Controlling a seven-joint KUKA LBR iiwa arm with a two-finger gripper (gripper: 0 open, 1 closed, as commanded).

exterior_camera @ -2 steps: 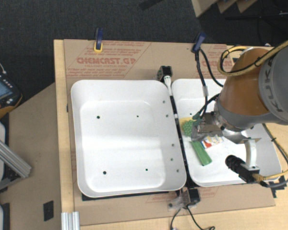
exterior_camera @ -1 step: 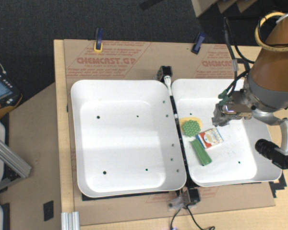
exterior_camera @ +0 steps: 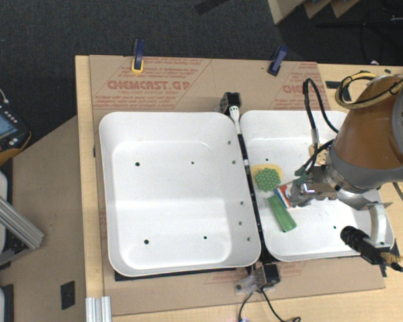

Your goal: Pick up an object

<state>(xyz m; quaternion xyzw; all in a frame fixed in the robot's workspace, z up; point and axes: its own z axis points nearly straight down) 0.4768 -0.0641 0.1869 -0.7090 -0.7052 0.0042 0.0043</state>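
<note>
1. Two white bins sit side by side on the bench: the left bin [exterior_camera: 168, 193] and the right bin [exterior_camera: 316, 243].
2. Over the right bin hangs the arm [exterior_camera: 369, 139], grey with an orange band.
3. Its gripper [exterior_camera: 299, 192] is low in that bin (whether the fingers are apart or together I cannot tell).
4. Just beside the gripper, near the bin's left wall, lies a green stick [exterior_camera: 281, 214], tilted.
5. Above it lies a small green ball with bumps [exterior_camera: 267, 177].

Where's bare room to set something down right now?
The left bin floor is open wall to wall. The right bin is crowded along the divider: green round brush, green stick, end effector beside them. Its bare patches are the far strip and near-right corner.
</note>
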